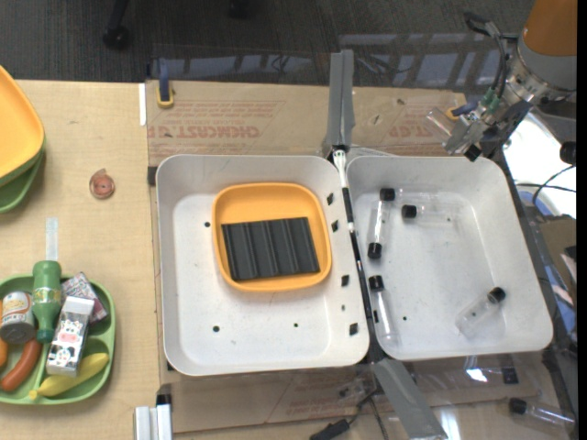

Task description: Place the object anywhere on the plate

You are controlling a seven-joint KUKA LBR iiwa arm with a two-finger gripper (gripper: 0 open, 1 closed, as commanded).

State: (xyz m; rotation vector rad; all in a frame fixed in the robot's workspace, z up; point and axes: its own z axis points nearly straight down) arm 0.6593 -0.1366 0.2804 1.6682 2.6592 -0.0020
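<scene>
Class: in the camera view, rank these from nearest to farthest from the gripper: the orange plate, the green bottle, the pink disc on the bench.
From the gripper:
1. Orange plate, in the left bin.
2. Pink disc, on the bench further left.
3. Green bottle, on the green tray, lower left.

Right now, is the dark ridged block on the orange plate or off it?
On it: the dark ridged block lies flat inside the orange plate.

Arm runs off the top right edge, orange band half gone. Gripper too small and cluttered to read. Yellow bowl sliced by the left edge.
</scene>
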